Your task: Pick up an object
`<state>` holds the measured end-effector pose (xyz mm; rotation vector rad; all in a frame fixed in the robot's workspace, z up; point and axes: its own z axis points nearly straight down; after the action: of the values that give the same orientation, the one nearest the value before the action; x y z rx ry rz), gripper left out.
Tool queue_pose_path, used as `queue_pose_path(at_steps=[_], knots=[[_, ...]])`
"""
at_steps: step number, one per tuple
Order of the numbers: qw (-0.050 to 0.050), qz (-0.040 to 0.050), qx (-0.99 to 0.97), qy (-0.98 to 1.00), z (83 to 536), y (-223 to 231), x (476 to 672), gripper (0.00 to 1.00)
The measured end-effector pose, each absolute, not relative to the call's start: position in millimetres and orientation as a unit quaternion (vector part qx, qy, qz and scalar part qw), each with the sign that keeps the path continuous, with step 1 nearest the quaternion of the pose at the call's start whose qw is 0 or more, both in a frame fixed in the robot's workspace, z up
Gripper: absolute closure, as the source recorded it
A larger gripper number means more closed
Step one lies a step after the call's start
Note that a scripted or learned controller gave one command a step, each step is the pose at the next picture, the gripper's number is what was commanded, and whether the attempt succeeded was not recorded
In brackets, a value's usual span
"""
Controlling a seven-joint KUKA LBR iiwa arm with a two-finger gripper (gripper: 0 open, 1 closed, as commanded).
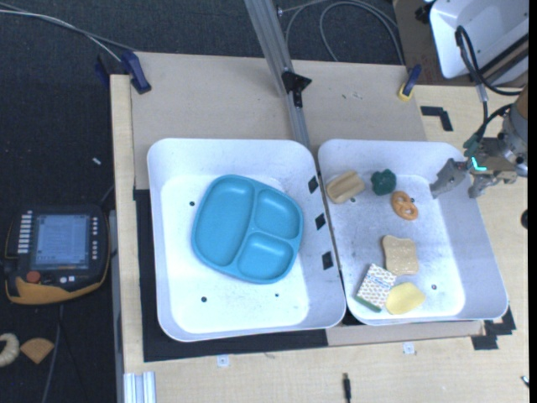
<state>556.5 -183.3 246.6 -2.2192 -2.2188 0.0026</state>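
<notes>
Gripper: we see the two-finger gripper (460,180) at the far right edge of the right shallow white bin (470,250), its grey fingers spread apart with nothing between them; a small teal light glows on its body.
Left bin: the left shallow white bin (172,250) holds a blue plastic divided tray (247,227) with three compartments, lying flat near the bin's middle.
Objects to pick, far row: in the right bin we find a tan bread-roll-shaped toy (344,186) near the far left corner, a dark green lumpy toy (383,181) just right of it, and an orange-brown pretzel-shaped toy (404,206) slightly nearer and further right.
Objects to pick, near row: a beige toast-slice-shaped toy (401,254) sits mid-bin; nearer lie a small checkered yellow-green-and-white packet (375,286) and a yellow rounded toy (404,298), touching or almost touching each other.
Gripper to objects: the pretzel is the closest item, left of the fingers and apart from them.
Writing: we can read no brand or label; the packet's pattern is too small to tell.
Bench surroundings: a handheld control pendant with a lit screen (57,246) lies well left of the bins; its screen text is illegible.
</notes>
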Motion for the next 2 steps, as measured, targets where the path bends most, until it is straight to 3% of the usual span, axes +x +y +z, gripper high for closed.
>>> queue_pose_path(at_steps=[1,2], knots=[[0.000,-0.0001,-0.707,-0.707,248.0,-183.4,557.4,0.00],[0.002,0.0010,-0.707,-0.708,203.3,-178.4,562.8,0.00]])
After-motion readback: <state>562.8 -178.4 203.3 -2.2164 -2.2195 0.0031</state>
